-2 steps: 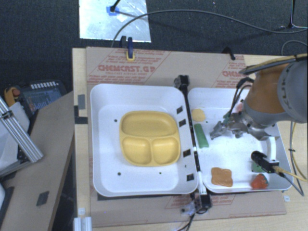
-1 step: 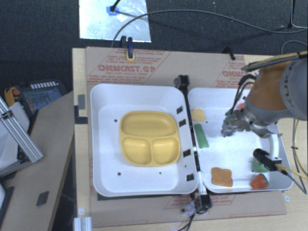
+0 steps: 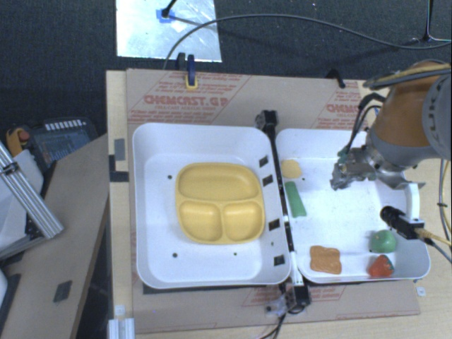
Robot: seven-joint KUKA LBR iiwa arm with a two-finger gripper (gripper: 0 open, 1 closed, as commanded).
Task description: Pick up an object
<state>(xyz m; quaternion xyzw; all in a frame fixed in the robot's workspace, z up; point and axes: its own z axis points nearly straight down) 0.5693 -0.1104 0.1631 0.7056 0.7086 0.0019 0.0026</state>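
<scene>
The grey arm with its orange band [image 3: 409,111] enters from the right edge of the frame and bends down over the right-hand shallow white bin [image 3: 353,143]. Its gripper [image 3: 344,177] hangs over the upper middle of that bin, above bare white floor; whether it is apart or together cannot be told from this angle, and nothing is seen held in it.

In the same bin, a small pale yellow round piece [image 3: 290,168] lies near the upper left corner, and a flat green strip [image 3: 295,198] lies just below it along the left wall. At the lower edge sits an orange, toast-shaped flat piece [image 3: 325,259]. In the lower right corner a rounded green object [image 3: 383,241] rests just above a red and orange rounded object [image 3: 380,266].

The left-hand white bin [image 3: 152,189] holds a yellow plastic tray with three compartments [image 3: 219,202], lying near its centre. Both bins stand on the counter [image 3: 233,94], on a brown sheet with red lettering.
</scene>
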